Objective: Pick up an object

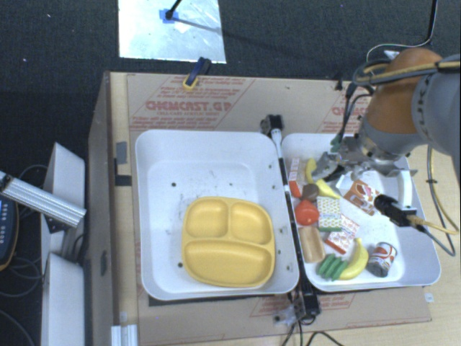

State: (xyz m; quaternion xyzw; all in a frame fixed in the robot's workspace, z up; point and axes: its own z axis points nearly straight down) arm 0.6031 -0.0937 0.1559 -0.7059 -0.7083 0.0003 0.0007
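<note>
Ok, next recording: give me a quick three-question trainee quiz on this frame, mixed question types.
1. True or false: the yellow divided plate lies in the left bin.
2. Which lies nearest the right bin's front edge? A) red tomato B) green beans C) checkered box
3. Fill in: the arm's gripper hovers over the ___ bin.

Key: 1 true; 2 B; 3 right.

Small toy foods (333,225) heaped in right bin (425,265): bananas, tomato, green pods, perhaps cartons.
</note>
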